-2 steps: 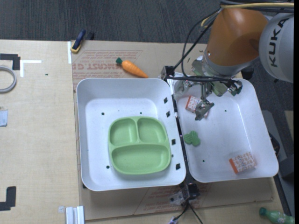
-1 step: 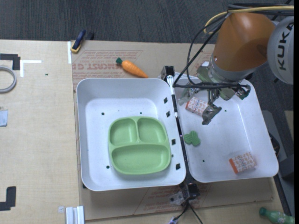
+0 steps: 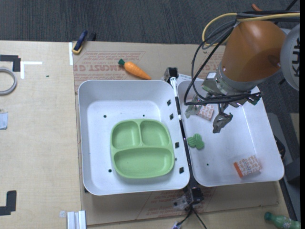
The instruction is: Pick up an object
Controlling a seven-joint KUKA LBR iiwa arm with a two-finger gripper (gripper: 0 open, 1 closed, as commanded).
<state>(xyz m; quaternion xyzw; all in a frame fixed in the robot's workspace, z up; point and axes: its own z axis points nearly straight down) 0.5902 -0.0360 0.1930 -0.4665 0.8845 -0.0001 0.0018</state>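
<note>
My gripper [image 3: 222, 121] hangs over the upper middle of the right bin [image 3: 267, 142], under the arm's big orange band. Just to its left lies a small pink-and-white packet [image 3: 206, 111], partly hidden by cables and the wrist. A small green leafy toy [image 3: 195, 141] rests near the bin's left wall, below and left of the gripper. An orange-and-white packet [image 3: 248, 166] lies in the bin's lower right part. I see nothing held in the gripper.
The left bin [image 3: 95, 128] holds a green divided plate [image 3: 141, 148]. A toy carrot [image 3: 135, 69] lies on the cardboard behind the bins. A blue-and-yellow tool [image 3: 80, 41] sits further back left, and a green bottle [image 3: 281, 219] at the bottom right.
</note>
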